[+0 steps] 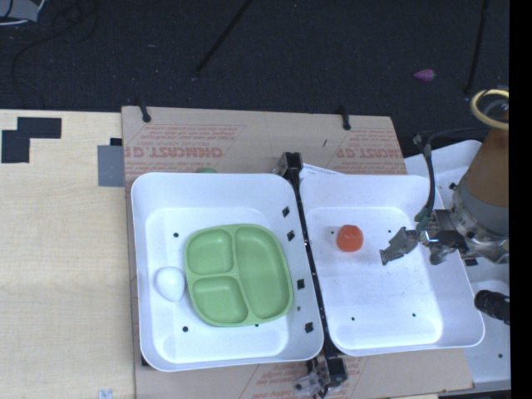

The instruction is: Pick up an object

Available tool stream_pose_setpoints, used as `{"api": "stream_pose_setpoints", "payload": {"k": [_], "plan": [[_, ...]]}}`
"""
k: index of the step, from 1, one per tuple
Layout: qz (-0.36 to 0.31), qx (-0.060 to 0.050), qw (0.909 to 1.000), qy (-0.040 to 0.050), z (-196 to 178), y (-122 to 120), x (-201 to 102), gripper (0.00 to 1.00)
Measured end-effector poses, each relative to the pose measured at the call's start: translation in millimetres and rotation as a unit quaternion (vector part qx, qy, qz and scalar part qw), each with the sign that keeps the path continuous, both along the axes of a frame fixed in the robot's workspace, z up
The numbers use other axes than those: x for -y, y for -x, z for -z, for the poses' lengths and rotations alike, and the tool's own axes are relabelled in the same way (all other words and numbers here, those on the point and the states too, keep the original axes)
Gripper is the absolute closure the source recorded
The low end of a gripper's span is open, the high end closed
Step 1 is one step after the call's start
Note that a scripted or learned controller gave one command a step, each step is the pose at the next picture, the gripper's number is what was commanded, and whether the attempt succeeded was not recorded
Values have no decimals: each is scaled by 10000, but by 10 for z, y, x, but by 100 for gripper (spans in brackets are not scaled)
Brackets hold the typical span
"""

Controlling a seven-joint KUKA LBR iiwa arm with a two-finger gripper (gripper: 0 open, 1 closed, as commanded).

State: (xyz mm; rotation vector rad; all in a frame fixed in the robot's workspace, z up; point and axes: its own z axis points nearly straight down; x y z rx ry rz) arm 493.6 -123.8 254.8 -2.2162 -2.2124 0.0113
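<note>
Orange ball [350, 238] in right bin [374, 322], end effector [401, 247] nearby, apart.

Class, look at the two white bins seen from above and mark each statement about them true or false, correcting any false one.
1. The green divided plate lies in the left bin. True.
2. The small orange ball lies on the green plate. False: it lies on the floor of the right bin.
3. A white egg-shaped object sits by the plate's left edge. True.
4. The tool grips the orange ball. False: it is in the right bin, to the right of the ball and apart from it.
5. The plate has three compartments. True.
</note>
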Motion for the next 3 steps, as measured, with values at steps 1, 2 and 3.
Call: {"api": "stream_pose_setpoints", "payload": {"k": [1,2,3], "plan": [[-9,54,10000,10,-49,-19,3,0],[-11,15,10000,-2,533,-98,-45,0],[-8,17,10000,-3,996,-21,-84,0]]}}
